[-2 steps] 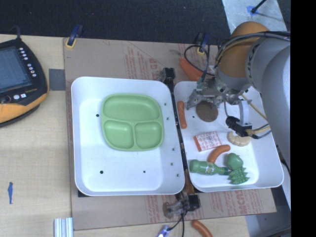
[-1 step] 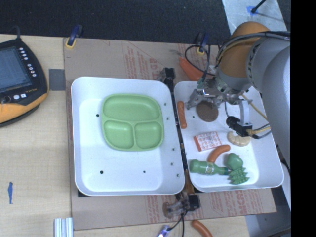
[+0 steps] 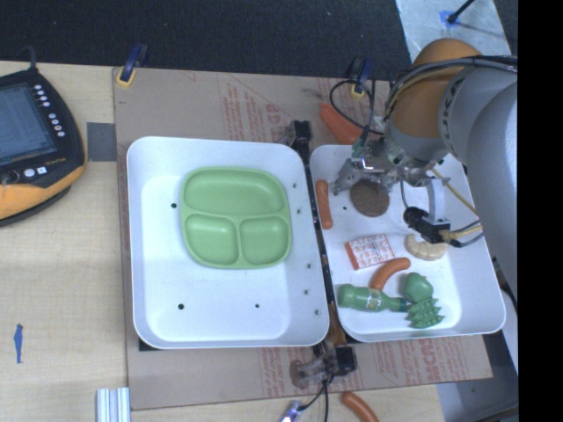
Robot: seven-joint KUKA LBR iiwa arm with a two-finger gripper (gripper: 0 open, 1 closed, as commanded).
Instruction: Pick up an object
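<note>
The gripper [image 3: 369, 176] hangs low over the right bin [image 3: 475, 319], right above a round brown patty [image 3: 370, 200] near the back; can't tell how its jaws stand from here.

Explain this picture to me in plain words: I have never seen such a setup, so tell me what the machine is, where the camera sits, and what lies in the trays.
One camera looks down at a slant on a bench with two shallow white bins. The grey machine with an orange band is a robot arm reaching in from the right. Its gripper hangs low over the right bin, just above a brown round piece. The left bin holds a green divided plate. The right bin also holds a sausage by its left wall, a small red-and-white packet, another sausage, a green bottle and a green toy. I cannot see anything between the fingers.
</note>
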